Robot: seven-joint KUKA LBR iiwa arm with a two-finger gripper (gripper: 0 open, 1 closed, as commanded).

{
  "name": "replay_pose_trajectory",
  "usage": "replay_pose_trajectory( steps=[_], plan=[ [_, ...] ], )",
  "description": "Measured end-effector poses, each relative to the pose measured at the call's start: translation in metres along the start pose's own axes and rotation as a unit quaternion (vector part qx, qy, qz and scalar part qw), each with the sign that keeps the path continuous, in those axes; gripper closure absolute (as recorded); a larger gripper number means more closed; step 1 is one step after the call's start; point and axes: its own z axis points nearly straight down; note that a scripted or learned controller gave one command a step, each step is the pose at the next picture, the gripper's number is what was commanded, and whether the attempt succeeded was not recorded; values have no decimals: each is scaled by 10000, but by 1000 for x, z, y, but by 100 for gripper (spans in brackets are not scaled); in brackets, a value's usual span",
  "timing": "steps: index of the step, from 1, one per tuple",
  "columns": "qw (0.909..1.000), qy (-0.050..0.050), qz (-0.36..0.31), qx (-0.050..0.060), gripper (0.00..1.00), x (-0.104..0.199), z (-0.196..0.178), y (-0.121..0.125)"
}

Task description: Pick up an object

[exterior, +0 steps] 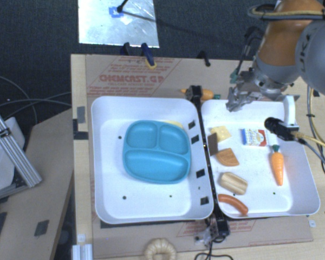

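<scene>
The gripper [239,103] sits at the upper right of the frame, above the top edge of the right bin [303,199], with nothing visible between its tips; whether it is wide or narrow cannot be told at this resolution. It hangs from the arm [292,42], which enters from the right and is angled down toward the bin, a posture suited to a descent onto the contents below. The bench [135,75] carries both bins side by side at centre frame, so either is within reach of one arm. The left bin [111,199] holds a blue tray [156,151] with three compartments, lying flat near its middle. The right bin holds the candidate objects, spread apart from one another, which leaves room for the fingers beside each: a carrot [277,167] at the right, a sausage [234,204] at the lower edge, a bread roll [233,182] just above it, a brown wedge [226,157] near the divider, a small carton [254,137] at centre, and a cheese piece [221,133] at the upper left of that bin. Judged from its position, the cheese piece and the carton are nearest the gripper. No object is lifted yet.
</scene>
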Motion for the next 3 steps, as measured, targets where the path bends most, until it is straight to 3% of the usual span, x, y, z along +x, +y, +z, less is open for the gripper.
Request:
replay_pose_trajectory(
  steps=[1,2,3],
  plan=[
    [10000,2,-2,5,100,56,6,1],
    [10000,-8,16,10,100,70,9,-10],
    [10000,-7,44,8,100,62,5,-13]
  ],
)
